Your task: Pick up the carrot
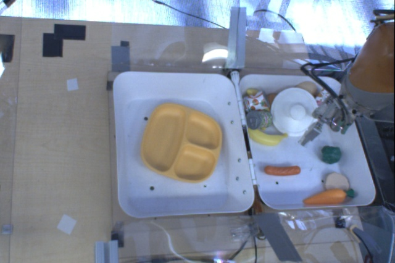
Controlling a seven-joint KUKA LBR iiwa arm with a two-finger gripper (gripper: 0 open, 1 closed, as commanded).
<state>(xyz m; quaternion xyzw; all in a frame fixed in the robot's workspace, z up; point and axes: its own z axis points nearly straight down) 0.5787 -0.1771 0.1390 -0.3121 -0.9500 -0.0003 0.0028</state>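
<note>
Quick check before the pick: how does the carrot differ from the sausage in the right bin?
The carrot is orange and tapered with a green end; the sausage is red-orange and even in thickness. The carrot lies by the bin's near rim beside a beige piece; the sausage lies further in, below the banana. Both lie flat, roughly left to right.

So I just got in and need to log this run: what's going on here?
The arm's gripper hovers over the right bin, beside a white dish and holding nothing. The carrot it is meant to pick up lies untouched near the bin's front edge, by a sausage and a banana. A yellow divided plate sits in the left bin.
</note>
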